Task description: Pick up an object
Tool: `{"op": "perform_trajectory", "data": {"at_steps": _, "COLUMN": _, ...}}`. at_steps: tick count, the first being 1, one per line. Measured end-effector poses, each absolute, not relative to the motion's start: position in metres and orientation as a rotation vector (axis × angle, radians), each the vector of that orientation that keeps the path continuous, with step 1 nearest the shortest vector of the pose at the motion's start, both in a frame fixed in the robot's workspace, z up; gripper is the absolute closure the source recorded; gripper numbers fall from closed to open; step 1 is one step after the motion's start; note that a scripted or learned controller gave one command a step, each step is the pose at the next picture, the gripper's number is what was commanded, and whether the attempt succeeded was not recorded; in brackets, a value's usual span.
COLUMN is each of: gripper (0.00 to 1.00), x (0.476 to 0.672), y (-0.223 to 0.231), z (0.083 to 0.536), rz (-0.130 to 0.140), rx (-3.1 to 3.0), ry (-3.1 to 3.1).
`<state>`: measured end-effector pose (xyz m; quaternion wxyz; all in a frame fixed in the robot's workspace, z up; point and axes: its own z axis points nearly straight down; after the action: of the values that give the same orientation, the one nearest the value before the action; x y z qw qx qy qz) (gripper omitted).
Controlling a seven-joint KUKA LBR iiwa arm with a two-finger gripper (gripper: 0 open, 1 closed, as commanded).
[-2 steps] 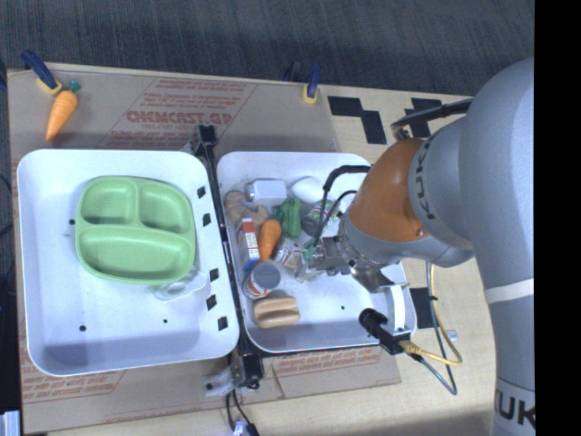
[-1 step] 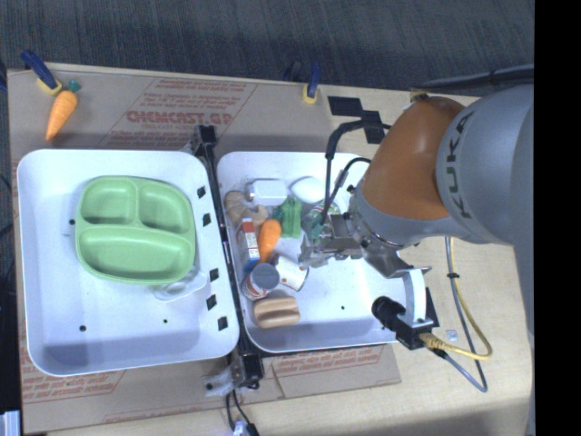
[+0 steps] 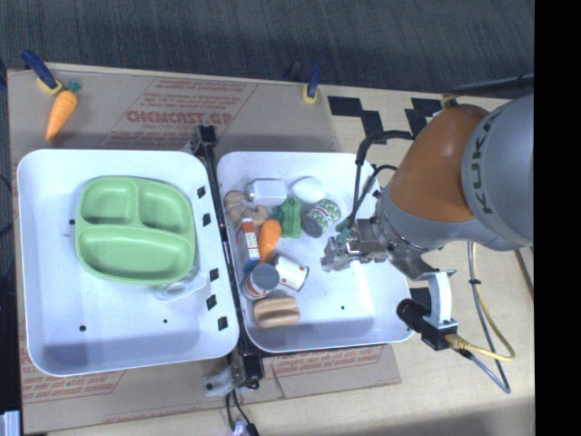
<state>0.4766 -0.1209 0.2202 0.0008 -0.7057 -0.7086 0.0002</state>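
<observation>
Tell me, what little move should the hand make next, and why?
Probably a short slide toward the pile, then down. The hand sits over a bare patch of the right bin, with nothing visible between its parts. The nearest things, a small white cup and a green-labelled can, lie just beside it on the side away from the arm, so either looks like an easy target.

Two bins sit side by side: the left bin holds a divided plate, the right bin a cluster of small items along its left side, the gripper just beside them.
</observation>
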Motion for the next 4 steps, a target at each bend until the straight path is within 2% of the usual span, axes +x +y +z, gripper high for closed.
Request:
{"op": "perform_trajectory", "data": {"at_steps": 1, "gripper": 0.00, "x": 0.4767, "y": -0.1208, "z": 0.2202, "rz": 0.001, "rx": -2.215, "ry": -2.225}}
{"op": "perform_trajectory", "data": {"at_steps": 4, "gripper": 0.00, "x": 0.4767, "y": -0.1208, "z": 0.2202, "rz": 0.001, "rx": -2.215, "ry": -2.225}}
